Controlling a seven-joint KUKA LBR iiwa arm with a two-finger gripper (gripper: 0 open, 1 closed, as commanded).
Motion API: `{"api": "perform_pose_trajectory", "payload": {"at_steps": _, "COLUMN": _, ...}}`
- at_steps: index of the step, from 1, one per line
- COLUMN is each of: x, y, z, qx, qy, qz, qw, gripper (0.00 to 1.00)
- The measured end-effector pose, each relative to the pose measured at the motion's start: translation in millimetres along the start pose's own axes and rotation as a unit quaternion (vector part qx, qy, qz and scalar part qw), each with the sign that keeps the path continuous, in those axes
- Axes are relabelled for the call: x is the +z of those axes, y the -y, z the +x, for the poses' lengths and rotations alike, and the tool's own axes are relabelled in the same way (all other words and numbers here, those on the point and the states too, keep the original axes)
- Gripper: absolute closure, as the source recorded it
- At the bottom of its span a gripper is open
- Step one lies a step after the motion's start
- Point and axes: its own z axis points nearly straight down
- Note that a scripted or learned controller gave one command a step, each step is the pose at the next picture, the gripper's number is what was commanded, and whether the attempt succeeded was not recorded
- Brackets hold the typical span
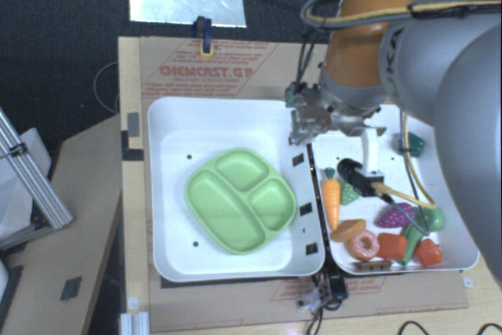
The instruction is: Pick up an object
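A dark floor surrounds the surface (132,208), a pale bench topped with a brown cardboard sheet (212,74) printed in red, and on it two shallow white bins sit side by side. The left white bin (161,192) holds a light green divided plastic plate (239,200). The right white bin (464,251) holds a cluster of toy food. The gripper (300,131) hangs over the wall that the two bins share, toward its far end, on the grey arm (439,67) that reaches in above the right bin. Whether it is spread or closed cannot be told from this slanted view, and nothing can be seen held in it. The likeliest thing to pick is the orange toy carrot (332,204), the nearest of the toys. It lies in the right bin just beside the shared wall, with its long axis roughly parallel to that wall. From the gripper it lies toward the near edge and slightly to the view's right, apart from it and lower. A grasp would probably do best closing across the carrot's narrow width, crosswise to the wall. Past the carrot's near end, a tan toy bun (348,229), a pink-frosted toy doughnut (365,245), purple toy grapes (396,214) and a red toy pepper (428,252) crowd together, so a clean pick there looks harder. The plate lies to the near left of the gripper, and being broad and flat it seems a poor thing to pinch.
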Motion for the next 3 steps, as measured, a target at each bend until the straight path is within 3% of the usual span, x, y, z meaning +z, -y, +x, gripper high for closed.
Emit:
{"api": "perform_pose_trajectory", "payload": {"at_steps": 1, "x": 9.6, "y": 17.7, "z": 3.1, "qx": 0.002, "qy": 0.0, "qz": 0.002, "qw": 1.0, "gripper": 1.0}}
{"api": "perform_pose_trajectory", "payload": {"at_steps": 3, "x": 11.6, "y": 8.8, "z": 0.0, "qx": 0.003, "qy": 0.0, "qz": 0.0, "qw": 1.0, "gripper": 1.0}}
